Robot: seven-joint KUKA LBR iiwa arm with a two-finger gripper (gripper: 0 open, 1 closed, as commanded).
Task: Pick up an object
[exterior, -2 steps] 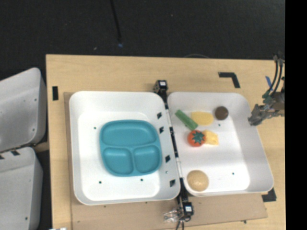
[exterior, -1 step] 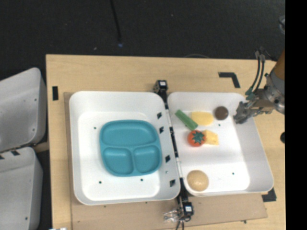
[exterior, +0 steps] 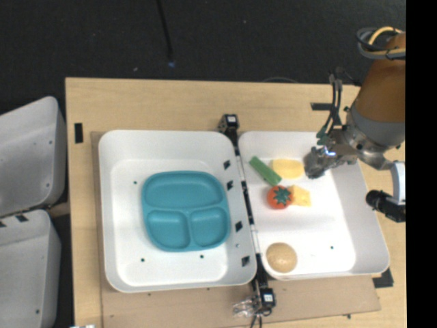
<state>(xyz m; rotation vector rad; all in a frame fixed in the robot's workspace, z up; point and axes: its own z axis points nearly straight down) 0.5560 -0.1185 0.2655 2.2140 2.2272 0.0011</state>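
Note:
In the right bin lie a green stick, a pale yellow piece, a red tomato-like toy with a green top, a small yellow piece and a tan round bun. My gripper hangs over the right bin's upper part, just right of the pale yellow piece. Nothing shows between its fingers.
The left bin holds a blue three-compartment plate. Black clips run along the seam between the bins. A grey chair stands off the bench at the left. The arm comes in from the right.

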